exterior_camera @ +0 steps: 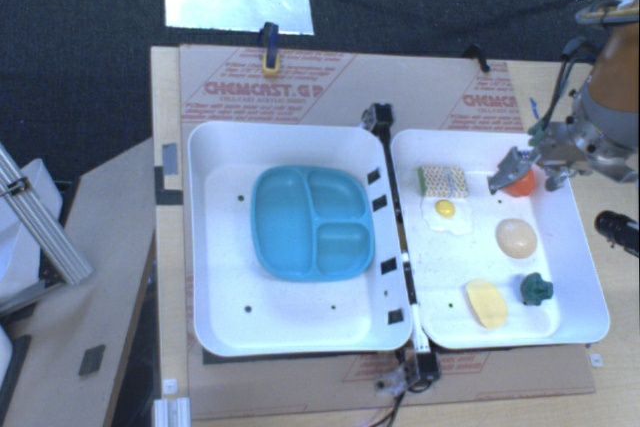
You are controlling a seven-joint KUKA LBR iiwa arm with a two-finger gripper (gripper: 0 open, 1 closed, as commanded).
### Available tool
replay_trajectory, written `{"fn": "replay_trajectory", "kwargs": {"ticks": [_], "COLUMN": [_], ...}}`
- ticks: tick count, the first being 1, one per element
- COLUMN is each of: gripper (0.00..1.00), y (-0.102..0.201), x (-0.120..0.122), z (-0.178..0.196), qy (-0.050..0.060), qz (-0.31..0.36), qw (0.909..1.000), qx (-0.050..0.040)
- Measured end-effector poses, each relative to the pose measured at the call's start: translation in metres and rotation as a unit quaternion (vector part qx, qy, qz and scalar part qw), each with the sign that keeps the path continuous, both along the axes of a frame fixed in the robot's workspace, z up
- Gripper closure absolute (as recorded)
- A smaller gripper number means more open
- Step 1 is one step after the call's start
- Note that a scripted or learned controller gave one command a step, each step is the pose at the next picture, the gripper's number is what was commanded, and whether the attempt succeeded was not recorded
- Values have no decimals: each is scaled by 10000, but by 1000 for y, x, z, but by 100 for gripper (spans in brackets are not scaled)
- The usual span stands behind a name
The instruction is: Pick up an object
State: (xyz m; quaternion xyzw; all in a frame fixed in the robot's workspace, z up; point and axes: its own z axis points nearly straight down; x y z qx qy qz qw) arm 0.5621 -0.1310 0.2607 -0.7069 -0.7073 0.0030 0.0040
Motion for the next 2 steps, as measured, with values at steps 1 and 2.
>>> {"fn": "replay_trajectory", "kwargs": {"ticks": [1, 2], "gripper": [0, 0], "y": [0, 1], "x": [2, 1], "z": [6, -57], "qy": [-57, -29], "qz": [12, 2], "qw": [10000, 10000], "qx": [-8, -2]}}
